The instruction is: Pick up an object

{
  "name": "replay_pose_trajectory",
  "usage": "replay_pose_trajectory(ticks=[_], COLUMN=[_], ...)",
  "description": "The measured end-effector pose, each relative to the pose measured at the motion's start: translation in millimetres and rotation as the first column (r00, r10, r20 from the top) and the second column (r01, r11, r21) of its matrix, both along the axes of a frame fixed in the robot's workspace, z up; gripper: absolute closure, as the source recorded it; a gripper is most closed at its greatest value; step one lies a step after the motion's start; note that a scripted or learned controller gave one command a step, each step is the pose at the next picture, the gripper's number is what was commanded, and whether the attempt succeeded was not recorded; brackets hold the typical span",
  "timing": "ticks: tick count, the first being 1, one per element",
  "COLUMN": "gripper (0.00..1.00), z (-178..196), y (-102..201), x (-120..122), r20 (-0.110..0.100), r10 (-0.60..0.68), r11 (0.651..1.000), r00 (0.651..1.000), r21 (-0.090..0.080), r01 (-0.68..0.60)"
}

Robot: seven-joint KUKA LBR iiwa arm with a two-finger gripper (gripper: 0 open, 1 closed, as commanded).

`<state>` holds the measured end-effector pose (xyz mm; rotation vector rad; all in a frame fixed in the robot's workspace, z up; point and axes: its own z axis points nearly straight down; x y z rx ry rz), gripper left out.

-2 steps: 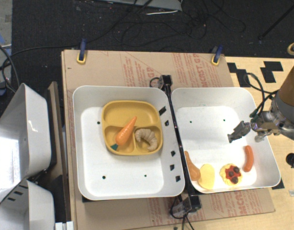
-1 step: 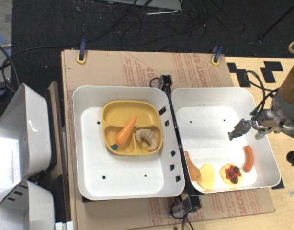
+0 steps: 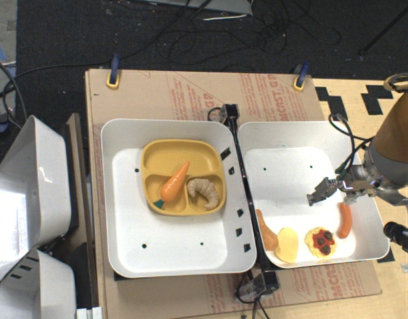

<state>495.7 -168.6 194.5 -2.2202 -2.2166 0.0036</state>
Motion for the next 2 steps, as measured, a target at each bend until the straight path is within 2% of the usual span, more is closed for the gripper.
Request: replay_pose_trajectory(ticks=[2], gripper=[0.00], z=[-98], y=[5], x=[-4], r20=[-0.001], r10=[0.000], r11=[1.000], r00=[1.000], r21=[0.000], r01=[0.000])
